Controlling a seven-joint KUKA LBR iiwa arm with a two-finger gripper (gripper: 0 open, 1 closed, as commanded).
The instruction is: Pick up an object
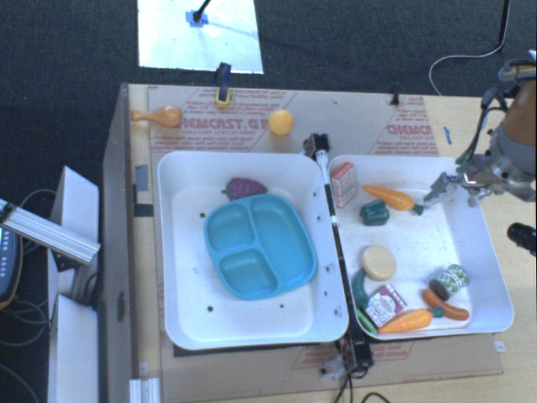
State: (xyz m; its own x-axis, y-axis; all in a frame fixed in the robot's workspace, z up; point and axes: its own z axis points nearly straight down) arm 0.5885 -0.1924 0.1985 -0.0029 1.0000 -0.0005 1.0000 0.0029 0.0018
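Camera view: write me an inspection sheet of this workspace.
Surface: bench bearing left bin and right bin, side by side.
Job's things: right bin holds a carton, carrot, green pepper, round bun, can, packet, second carrot and sausage.
Clutter: left bin holds a blue tray and purple toy; orange ball and drumstick lie on the bench.
Grippers: gripper hovers over the right bin's far right part, holding nothing visible.
Cables: one loops on the floor.
Surroundings: dark carpet, white sheet.
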